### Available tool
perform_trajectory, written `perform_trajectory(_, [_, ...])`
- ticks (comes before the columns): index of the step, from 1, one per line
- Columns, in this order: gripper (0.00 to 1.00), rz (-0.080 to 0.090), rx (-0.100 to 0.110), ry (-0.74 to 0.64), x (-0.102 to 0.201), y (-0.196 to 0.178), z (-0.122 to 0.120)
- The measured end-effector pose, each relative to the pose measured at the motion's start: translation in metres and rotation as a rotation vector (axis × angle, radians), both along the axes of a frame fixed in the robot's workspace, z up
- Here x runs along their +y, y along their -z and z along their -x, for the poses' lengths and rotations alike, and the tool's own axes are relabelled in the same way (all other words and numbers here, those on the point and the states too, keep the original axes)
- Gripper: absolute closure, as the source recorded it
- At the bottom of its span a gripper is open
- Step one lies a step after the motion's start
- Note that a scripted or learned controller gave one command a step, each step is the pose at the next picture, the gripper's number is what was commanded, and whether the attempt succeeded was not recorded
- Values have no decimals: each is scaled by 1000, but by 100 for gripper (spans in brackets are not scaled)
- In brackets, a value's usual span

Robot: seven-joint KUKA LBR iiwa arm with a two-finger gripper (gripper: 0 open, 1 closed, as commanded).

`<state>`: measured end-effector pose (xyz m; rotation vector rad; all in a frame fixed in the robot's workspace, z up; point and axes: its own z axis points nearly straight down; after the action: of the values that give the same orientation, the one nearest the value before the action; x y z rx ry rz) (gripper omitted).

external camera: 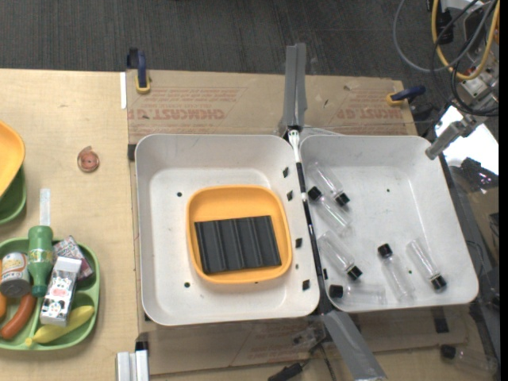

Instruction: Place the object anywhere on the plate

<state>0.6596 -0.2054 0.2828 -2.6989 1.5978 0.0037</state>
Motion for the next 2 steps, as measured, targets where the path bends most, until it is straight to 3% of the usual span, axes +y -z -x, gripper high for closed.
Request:
perform_trajectory(1, [0, 0, -1, -229, 0, -6, 0])
perform_trajectory(2, [0, 3, -3, -572, -9, 10, 0])
